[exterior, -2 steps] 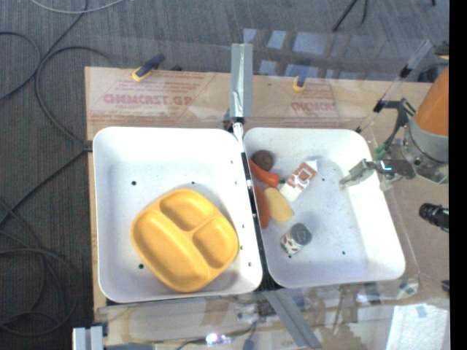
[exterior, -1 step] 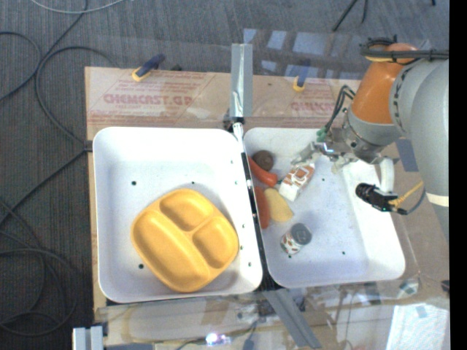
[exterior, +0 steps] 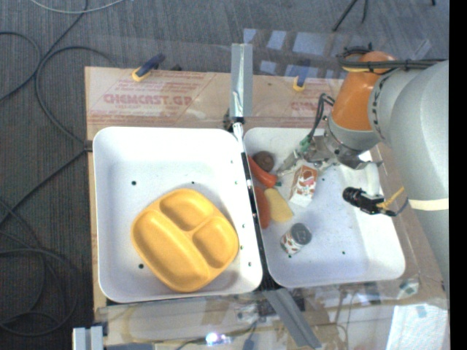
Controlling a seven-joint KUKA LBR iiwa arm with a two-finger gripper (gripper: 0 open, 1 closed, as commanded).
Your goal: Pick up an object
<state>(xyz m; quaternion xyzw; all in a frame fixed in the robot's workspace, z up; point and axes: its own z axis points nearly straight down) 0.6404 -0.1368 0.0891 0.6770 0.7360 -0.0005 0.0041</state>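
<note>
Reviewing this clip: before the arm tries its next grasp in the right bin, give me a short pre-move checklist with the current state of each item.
1. Targets available in the right bin: ok. A small carton, a can, a carrot-like piece and a yellow piece lie there.
2. Gripper positioned over that bin: ok, near its upper left part, beside the carton.
3. Object between the fingers: cannot tell; the wrist hides them.
4. Items separated enough for a clean grasp: not ok along the divider, where several pieces crowd together; the can lies apart.
5. Left bin contents out of the way: ok; the yellow divided tray sits inside it.
</note>
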